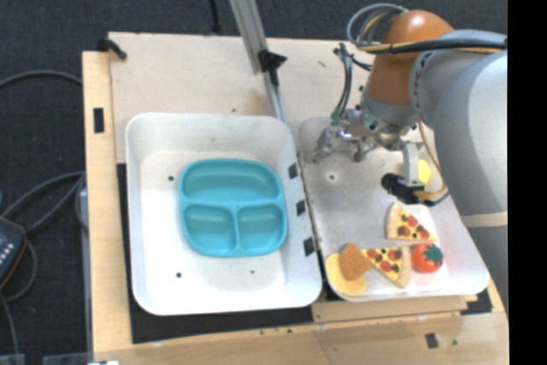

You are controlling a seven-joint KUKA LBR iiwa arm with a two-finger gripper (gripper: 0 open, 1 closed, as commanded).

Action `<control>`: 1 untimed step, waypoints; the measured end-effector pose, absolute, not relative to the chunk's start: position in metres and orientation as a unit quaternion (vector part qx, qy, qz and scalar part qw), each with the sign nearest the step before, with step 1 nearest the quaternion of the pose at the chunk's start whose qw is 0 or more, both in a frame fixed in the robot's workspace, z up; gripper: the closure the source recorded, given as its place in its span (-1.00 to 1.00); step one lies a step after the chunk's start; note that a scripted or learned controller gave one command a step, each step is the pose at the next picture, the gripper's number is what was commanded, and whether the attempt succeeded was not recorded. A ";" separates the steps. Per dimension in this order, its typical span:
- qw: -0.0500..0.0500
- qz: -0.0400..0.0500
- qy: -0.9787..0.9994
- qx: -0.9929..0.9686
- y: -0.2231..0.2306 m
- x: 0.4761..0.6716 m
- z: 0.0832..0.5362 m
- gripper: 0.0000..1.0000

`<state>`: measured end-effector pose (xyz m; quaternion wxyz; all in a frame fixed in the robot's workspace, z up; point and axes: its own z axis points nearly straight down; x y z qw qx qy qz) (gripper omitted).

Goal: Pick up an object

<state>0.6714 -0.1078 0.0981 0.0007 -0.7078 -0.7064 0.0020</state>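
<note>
The right bin (pixel 342 209) has open floor across its middle and left side. Toy food crowds its near edge: two pizza slices (pixel 386 262), a tomato (pixel 427 258). The left bin (pixel 154 269) holds a teal tray (pixel 232 207) centrally, its margins bare.

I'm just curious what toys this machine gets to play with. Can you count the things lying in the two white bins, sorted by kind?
Pizza slices: 2 (one, another)
Tomato: 1
Round tan biscuit-like piece: 1
Yellow piece, partly hidden by the arm: 1
Teal divided plate: 1
Total: 6
</note>
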 end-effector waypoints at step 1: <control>-0.002 0.000 -0.706 -0.709 -0.109 0.673 0.113 1.00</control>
